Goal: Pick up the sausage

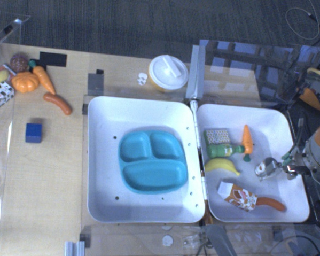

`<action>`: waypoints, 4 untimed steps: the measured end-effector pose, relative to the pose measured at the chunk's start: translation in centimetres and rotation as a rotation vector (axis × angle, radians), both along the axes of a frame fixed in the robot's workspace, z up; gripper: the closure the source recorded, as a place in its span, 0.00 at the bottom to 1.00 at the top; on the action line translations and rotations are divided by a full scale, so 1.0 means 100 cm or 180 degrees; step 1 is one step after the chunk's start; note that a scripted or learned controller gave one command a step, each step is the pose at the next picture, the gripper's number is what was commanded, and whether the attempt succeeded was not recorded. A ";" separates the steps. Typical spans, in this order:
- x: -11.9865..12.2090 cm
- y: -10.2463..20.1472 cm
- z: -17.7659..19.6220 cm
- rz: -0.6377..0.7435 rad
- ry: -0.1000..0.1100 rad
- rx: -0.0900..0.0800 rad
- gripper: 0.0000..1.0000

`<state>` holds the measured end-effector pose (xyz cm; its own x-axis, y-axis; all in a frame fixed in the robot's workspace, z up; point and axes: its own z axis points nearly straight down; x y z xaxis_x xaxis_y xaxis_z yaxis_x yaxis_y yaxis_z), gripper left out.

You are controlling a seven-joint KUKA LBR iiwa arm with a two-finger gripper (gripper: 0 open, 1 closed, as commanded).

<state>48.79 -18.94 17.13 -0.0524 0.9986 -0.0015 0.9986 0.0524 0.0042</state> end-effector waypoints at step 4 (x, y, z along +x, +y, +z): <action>0.018 0.054 0.013 -0.1462 0.0004 0.0009 1.00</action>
